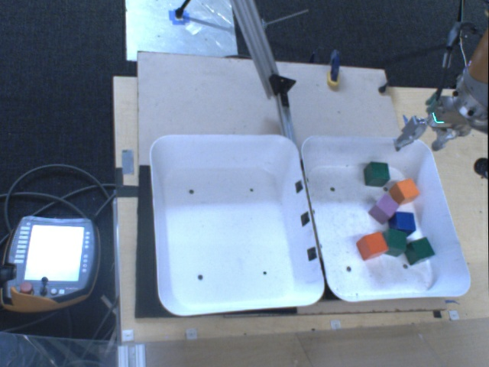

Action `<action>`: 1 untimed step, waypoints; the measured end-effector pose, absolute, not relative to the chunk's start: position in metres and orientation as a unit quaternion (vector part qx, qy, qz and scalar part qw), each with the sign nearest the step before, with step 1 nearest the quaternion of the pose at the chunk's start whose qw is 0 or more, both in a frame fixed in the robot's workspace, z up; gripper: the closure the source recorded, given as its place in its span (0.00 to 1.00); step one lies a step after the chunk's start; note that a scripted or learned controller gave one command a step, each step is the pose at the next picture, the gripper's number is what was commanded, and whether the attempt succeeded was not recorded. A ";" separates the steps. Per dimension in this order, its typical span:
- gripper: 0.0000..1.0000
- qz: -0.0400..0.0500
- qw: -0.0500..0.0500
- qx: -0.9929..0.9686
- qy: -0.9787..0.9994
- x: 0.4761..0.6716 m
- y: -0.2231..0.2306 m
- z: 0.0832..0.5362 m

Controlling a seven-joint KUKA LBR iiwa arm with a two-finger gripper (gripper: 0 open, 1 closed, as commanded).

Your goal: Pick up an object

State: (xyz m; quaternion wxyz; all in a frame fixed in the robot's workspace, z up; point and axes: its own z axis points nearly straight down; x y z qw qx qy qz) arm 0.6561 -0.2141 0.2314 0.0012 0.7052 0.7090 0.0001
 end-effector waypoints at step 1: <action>0.00 -0.001 0.000 0.705 0.709 0.653 -0.209 0.188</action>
